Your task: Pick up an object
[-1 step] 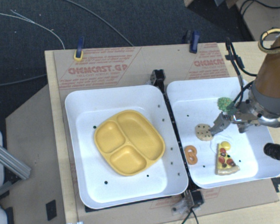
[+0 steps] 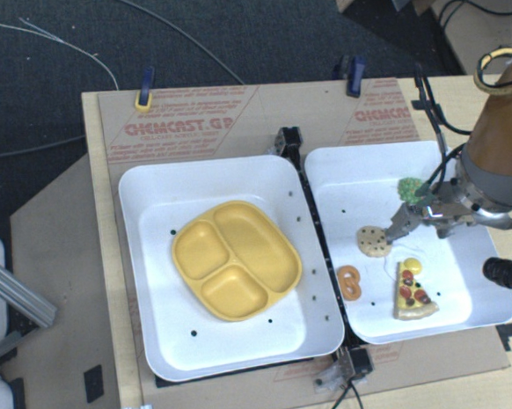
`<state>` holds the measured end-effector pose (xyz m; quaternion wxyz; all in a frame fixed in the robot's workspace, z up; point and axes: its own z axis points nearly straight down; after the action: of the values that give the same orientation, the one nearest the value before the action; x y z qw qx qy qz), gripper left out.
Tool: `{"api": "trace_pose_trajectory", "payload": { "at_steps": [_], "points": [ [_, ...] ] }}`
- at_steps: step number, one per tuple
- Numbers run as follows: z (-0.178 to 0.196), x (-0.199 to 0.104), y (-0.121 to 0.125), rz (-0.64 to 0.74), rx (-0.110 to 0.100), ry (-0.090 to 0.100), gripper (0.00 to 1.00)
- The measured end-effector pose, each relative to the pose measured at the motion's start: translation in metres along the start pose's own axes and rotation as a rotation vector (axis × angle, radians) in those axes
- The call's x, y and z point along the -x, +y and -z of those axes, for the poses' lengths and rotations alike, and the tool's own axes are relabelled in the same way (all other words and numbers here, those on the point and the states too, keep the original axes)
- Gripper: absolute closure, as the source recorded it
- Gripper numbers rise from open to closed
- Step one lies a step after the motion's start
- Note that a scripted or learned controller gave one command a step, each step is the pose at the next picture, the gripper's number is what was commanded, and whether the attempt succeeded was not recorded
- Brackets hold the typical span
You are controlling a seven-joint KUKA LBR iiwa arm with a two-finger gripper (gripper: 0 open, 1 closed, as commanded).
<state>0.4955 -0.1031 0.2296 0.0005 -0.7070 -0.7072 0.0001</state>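
Left white bin [image 2: 147, 278]: yellow three-compartment plastic plate [image 2: 235, 259] at centre. Right white bin [image 2: 342, 170]: round tan chocolate-chip cookie [image 2: 374, 240] near centre; orange pretzel [image 2: 349, 283] at 8 o'clock of it; toy pizza slice [image 2: 413, 292] at 5 o'clock; green broccoli floret [image 2: 410, 188] at 1 o'clock. Gripper [image 2: 405, 222] hangs just beside cookie's 2 o'clock edge. Jaw state: cannot tell.
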Motion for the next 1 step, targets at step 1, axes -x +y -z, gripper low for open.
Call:
{"api": "trace_pose_trajectory", "payload": {
  "at_steps": [1],
  "points": [
    [-0.0599,-0.0090,-0.0005,0.000,-0.008,0.002,0.00]
  ]
}}
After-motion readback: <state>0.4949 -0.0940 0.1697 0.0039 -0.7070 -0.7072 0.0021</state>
